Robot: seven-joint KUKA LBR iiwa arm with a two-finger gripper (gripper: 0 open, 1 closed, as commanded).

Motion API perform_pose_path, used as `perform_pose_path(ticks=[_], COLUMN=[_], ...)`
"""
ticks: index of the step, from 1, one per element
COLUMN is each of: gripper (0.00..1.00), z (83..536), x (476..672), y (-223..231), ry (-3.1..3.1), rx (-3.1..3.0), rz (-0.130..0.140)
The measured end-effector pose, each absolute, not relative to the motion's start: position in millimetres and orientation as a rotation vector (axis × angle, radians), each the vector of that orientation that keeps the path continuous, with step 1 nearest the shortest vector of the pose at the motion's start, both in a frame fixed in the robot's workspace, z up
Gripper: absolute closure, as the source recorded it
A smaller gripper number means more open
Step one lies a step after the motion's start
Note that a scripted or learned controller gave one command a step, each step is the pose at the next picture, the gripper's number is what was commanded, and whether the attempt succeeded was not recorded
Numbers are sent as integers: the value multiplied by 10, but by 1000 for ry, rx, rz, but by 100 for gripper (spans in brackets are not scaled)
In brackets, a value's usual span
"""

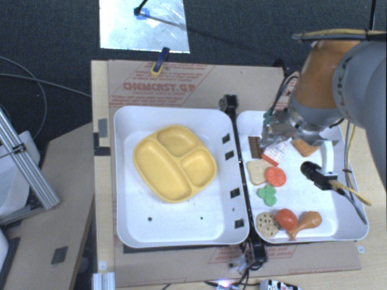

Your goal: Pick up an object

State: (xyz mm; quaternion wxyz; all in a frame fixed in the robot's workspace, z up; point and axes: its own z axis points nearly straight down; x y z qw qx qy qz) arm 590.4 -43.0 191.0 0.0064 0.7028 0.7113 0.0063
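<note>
Two white bins on cardboard sheet; red print at 12 o'clock of the cardboard (pixel 199 77) reads "CHEMCAST", the characters after it unclear. Left bin (pixel 130 222): yellow divided plate (pixel 175 162) near centre, no label. Right bin (pixel 344 213): gripper (pixel 275 132) low at 11 o'clock of the bin, whether clenched or released cannot be told (wrist body blocks it). Pale red-edged piece (pixel 270 156) just beneath it, contact unclear; brown bar (pixel 254 146) beside it at 9 o'clock; orange wedge (pixel 300 145) at 3 o'clock of the gripper. Down the bin's left side: bread slice (pixel 257 171) touching red-orange slice (pixel 276 177), then green piece (pixel 266 193). At 7 o'clock, cookie (pixel 266 223), red tomato (pixel 286 217), drumstick (pixel 307 221) in a row. No writing on any food.
</note>
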Motion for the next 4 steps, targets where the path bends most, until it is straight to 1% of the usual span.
perform_pose_path(ticks=[1, 2, 3, 4], gripper=[0, 0, 0, 0], z=[1846, 1838, 1203, 1236], x=[5845, 4927, 4938, 5344], y=[-471, -313, -1045, -817], ry=[2225, 2226, 2215, 2226], rx=[2216, 2225, 2230, 2212], rz=[2, -4, -7, 5])
